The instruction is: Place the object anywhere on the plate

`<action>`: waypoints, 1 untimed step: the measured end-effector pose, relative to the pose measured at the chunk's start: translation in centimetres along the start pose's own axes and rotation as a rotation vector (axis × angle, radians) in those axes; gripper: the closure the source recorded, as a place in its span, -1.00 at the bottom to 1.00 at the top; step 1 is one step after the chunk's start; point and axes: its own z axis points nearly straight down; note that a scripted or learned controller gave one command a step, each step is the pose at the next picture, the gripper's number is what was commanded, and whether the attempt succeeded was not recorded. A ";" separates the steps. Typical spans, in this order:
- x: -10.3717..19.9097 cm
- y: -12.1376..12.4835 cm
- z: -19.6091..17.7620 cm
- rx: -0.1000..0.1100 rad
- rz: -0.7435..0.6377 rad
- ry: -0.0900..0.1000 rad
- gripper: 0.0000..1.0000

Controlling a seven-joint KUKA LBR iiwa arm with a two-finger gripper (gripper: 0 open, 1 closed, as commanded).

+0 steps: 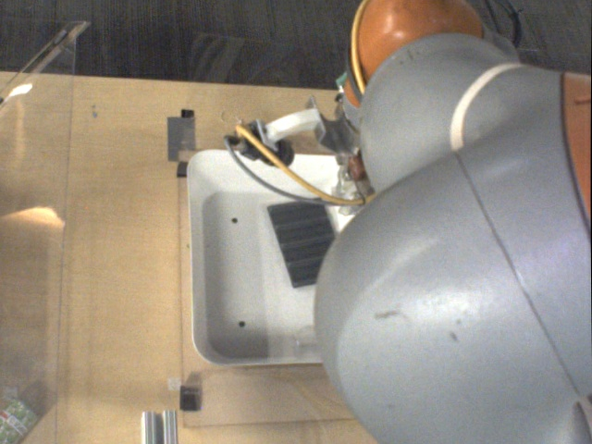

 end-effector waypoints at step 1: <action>-7.1 -0.5 4.8 -0.002 -0.051 -0.005 1.00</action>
